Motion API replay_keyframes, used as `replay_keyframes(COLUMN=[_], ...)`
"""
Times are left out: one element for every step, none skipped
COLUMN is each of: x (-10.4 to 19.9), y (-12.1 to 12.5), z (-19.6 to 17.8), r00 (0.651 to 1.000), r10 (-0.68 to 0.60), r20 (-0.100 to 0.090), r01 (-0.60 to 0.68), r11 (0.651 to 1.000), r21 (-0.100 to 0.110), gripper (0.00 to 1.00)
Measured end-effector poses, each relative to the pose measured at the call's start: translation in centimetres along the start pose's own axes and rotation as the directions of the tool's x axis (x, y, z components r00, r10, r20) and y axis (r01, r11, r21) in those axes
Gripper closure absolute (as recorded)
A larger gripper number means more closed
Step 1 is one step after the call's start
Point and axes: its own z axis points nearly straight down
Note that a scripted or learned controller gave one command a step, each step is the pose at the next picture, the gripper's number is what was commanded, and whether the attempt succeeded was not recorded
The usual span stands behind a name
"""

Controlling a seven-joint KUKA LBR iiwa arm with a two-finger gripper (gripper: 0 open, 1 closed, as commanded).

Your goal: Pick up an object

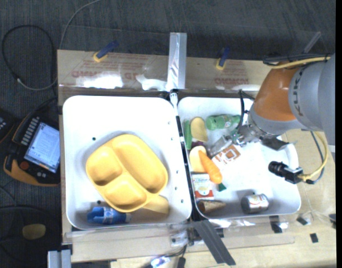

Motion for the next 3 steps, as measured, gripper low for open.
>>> replay_keyframes(x=[0.1,0.1,2.1], y=[0.2,0.2,-5.3], z=[-1.0,-0.9,-0.4], r00=[1.0,1.0,0.971], r10=[0.0,0.0,-0.238], r20=[-0.002,-0.003,0.009], r01=[0.0,0.0,0.238], r11=[1.0,1.0,0.971], r21=[-0.003,-0.003,-0.011], gripper=[1.0,0.0,0.0])
